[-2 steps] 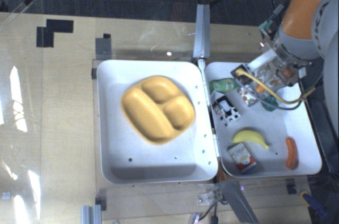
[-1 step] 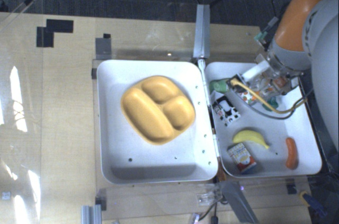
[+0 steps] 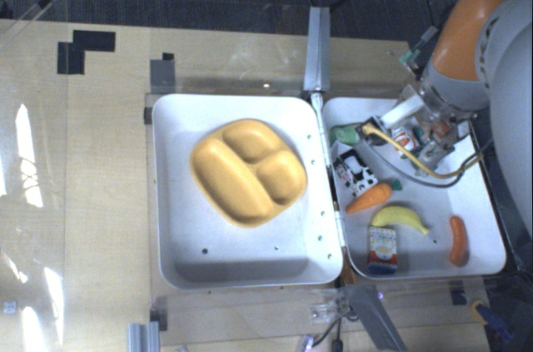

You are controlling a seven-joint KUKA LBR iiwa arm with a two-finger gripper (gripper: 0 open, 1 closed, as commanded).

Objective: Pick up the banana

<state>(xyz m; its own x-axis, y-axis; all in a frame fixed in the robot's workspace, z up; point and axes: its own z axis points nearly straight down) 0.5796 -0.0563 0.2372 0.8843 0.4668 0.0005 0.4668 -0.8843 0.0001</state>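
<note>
Start with the bench (image 3: 100, 200), pale wood, spreading out under everything you see. On it sit two shallow white bins side by side. The left bin (image 3: 179, 259) is the bigger sight, and inside it you've got a yellow three-compartment plate (image 3: 248, 171), lying tilted a little, near the bin's centre and leaning toward its 12 o'clock half.

Now look to 3 o'clock: the arm (image 3: 491, 42) comes in, grey with the orange band above the wrist, hanging over the upper part of the right bin (image 3: 491, 259). The gripper (image 3: 425, 134) is over that bin's 1 o'clock area, tangled in cables and metal parts, and you cannot tell whether it's spread or pressed together; nothing shows between its tips.

Down to the small stuff in the right bin. Your banana (image 3: 400, 218) lies flat toward 6 o'clock of the bin, well apart from the gripper, untouched. A carrot (image 3: 369, 196) lies just beside it at its 11 o'clock. A small juice carton (image 3: 382, 249) lies just below the banana at its 7 o'clock. A red sausage (image 3: 457, 240) lies at the banana's 4 o'clock, near the bin's right wall. A black-and-white packet (image 3: 351, 169) sits against the left wall, with a green item (image 3: 343, 134) above it at 12 o'clock.
</note>
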